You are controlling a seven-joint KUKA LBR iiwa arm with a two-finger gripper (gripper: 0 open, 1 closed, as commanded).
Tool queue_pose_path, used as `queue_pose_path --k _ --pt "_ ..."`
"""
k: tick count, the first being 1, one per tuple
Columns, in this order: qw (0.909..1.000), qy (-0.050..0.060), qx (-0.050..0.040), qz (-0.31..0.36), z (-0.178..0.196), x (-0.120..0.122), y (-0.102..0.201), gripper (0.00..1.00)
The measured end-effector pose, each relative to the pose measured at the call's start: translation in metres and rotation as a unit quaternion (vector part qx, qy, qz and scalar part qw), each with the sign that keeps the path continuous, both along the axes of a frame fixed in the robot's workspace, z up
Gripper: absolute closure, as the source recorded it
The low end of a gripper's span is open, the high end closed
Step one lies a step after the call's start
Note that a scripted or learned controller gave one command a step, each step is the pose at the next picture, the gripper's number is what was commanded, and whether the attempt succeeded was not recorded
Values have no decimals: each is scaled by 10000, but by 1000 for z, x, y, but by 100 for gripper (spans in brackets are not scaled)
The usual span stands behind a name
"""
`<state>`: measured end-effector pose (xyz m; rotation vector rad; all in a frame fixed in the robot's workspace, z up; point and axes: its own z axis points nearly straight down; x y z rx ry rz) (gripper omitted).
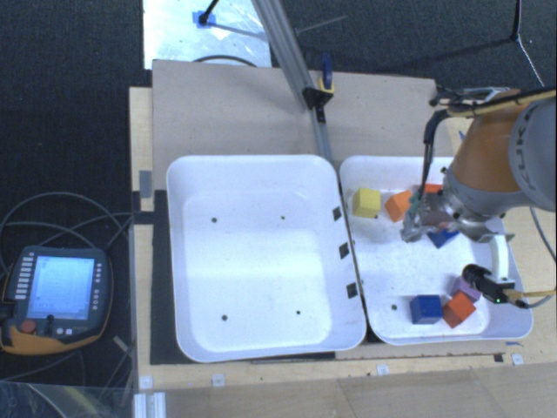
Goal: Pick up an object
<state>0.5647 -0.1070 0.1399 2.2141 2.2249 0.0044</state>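
No writing can be read anywhere; the screen of the teach pendant (54, 299) at the near left glows pale blue, its text too small to tell. The pendant lies on dark carpet beside the table (261, 390), ringed by cables. The table's light wooden near edge runs below both bins.

The left bin (261, 259) is a shallow white tray with a broad open floor. The right bin (383, 277) touches it along a shared rim. In the right bin's near corner sit a blue cube (426, 308), an orange cube (458, 309) and a pale purple block (465, 287), close together. Farther back lie a yellow cube (366, 203) and an orange block (399, 205), with open floor between the two groups.

The gripper (416, 225) hangs low just beside the orange block; whether it is spread or closed cannot be told. A blue piece (442, 238) shows by it.

Beyond the bins lies brown cardboard (261, 111), crossed by a slanted metal pole (287, 42).
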Motion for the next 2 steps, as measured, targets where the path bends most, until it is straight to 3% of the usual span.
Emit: queue_pose_path --k 2 --pt "10000 -26 -9 1 107 12 1 100"
